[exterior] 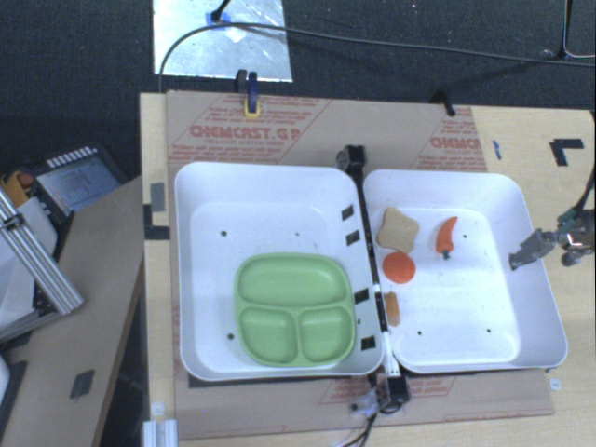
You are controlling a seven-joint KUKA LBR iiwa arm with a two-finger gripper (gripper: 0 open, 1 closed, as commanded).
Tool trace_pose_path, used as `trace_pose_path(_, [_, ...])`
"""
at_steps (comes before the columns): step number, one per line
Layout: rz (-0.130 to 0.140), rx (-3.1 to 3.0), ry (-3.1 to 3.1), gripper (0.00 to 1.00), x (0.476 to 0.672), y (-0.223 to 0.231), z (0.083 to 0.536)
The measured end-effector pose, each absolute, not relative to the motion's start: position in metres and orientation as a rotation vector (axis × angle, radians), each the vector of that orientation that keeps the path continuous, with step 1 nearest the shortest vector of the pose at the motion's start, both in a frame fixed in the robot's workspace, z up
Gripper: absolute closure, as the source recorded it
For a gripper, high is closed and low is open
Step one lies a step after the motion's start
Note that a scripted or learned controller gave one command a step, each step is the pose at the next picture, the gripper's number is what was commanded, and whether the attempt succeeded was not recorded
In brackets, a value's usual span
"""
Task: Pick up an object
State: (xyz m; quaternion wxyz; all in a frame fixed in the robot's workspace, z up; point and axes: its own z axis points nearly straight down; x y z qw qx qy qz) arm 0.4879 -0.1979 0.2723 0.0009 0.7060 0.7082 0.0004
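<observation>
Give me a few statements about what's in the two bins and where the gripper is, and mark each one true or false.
1. The green divided plate lies in the left bin. True.
2. The orange round piece sits on the green plate. False: it lies in the right bin, near the divider.
3. The tan bread-like piece lies just above the orange round piece. True.
4. The gripper holds the red-orange pepper-like piece. False: the piece lies on the bin floor, apart from the gripper at the right bin's right edge.
</observation>
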Motion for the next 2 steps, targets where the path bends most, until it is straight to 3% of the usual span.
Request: trace_pose_path(2, [-0.001,2.221,2.224,0.0,0.487,-0.204,0.186])
